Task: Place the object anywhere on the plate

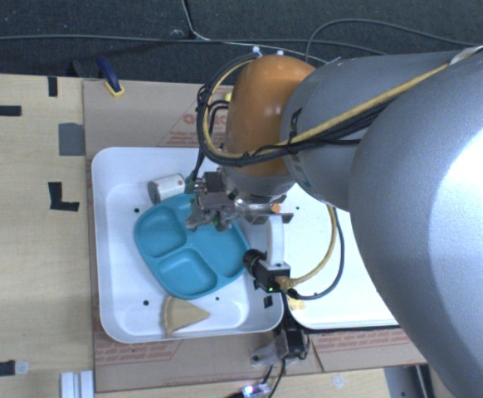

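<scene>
A blue plate [179, 251] with three compartments lies in the left white bin [113, 239]. My gripper [210, 210] hangs over the plate's upper right rim, under the orange wrist band. A small white and grey cylinder [167, 187] lies in the bin just beyond the plate's far edge, to the left of the gripper. A tan wedge-shaped piece [182, 313] rests in the bin in front of the plate, near the bin's front wall. I see nothing clearly between the fingers.
The right white bin [341, 305] sits beside the left one and is mostly hidden by the large grey arm. Cardboard [134, 114] lies under both bins. A wooden bench surface [26, 247] extends to the left.
</scene>
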Robot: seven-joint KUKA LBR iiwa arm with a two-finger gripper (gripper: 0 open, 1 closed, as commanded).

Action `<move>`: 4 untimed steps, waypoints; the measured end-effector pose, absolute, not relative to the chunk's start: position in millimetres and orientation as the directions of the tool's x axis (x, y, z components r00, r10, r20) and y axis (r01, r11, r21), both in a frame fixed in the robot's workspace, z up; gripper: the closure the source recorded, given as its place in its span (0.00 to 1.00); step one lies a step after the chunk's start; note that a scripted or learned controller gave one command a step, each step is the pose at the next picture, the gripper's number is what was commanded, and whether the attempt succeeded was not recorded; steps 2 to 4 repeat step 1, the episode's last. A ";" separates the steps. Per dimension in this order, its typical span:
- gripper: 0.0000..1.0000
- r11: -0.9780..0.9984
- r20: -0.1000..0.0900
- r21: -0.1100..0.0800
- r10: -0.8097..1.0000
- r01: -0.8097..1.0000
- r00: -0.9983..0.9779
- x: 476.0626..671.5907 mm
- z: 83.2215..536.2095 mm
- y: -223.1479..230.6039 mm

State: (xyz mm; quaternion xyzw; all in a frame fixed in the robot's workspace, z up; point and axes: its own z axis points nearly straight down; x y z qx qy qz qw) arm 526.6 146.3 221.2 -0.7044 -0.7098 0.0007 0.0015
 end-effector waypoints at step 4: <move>0.00 0.003 -0.001 -0.003 1.000 1.000 -0.003 527.1 221.4 143.0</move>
